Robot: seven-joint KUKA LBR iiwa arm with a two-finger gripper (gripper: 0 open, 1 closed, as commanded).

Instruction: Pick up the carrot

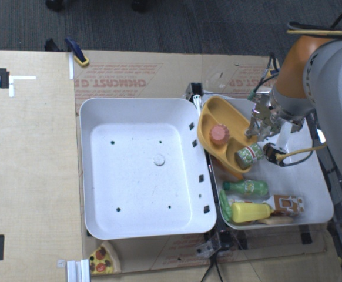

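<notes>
The gripper [259, 128] hangs over the right bin [312, 184], at the bin's 12 o'clock, just above the right rim of a yellow divided tray [232, 113]. Whether it is apart or together cannot be told. Nothing shows in its grasp.

A pink round piece [219, 133] lies in the tray, and a green can [249, 155] leans at the tray's 5 o'clock. At the bin's 6 o'clock lie a green bottle [246, 187], a yellow bottle [250, 211] and a small box [287, 204]. A pale orange sliver [280, 220] peeks out under the box — possibly the carrot, though that is uncertain. The left bin [141, 163] sits at 9 o'clock.
</notes>
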